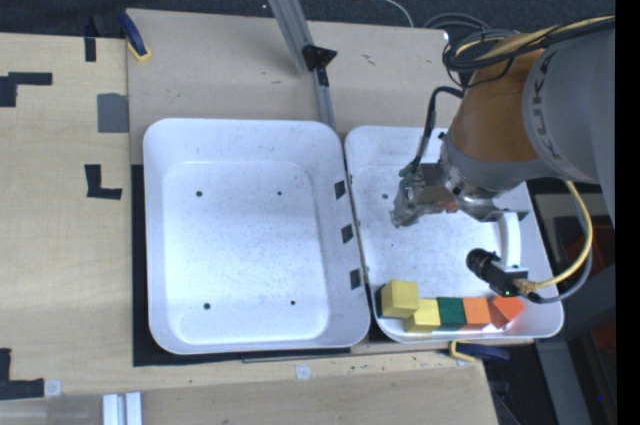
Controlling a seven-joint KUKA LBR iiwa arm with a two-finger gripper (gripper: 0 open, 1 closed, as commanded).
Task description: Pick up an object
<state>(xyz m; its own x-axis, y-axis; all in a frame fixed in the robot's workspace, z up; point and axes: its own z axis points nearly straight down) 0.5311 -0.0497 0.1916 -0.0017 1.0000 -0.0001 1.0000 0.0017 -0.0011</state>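
Nearby, blocks (445, 309) along right bin's (372, 213) near wall, hand (408, 205) above bare floor, grip unclear

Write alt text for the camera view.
The gripper hangs over the right bin, apart from the blocks lined up along that bin's near wall. The left bin sits beside it on the bench.
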